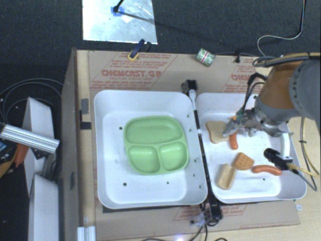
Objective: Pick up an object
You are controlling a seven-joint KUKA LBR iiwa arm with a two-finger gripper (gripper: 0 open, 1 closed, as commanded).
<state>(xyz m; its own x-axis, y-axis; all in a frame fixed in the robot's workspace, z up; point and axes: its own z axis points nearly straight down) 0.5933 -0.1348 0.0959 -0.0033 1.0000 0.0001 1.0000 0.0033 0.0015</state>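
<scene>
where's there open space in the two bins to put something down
Left bin: bare floor rings the green tray, widest along the front wall and left side. Right bin: a bare patch at the back left corner above the bread. The middle and front are crowded: tool, carrot, cracker, roll, sausage.

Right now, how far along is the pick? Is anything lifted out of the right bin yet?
Done: the gripper has reached low into the right bin, beside the tan bread slice and small orange carrot. In hand: nothing visibly lifted; whether it has gripped anything cannot be told. Left: grasp and raise one item. The waffle, sausage and bread roll lie untouched.
</scene>
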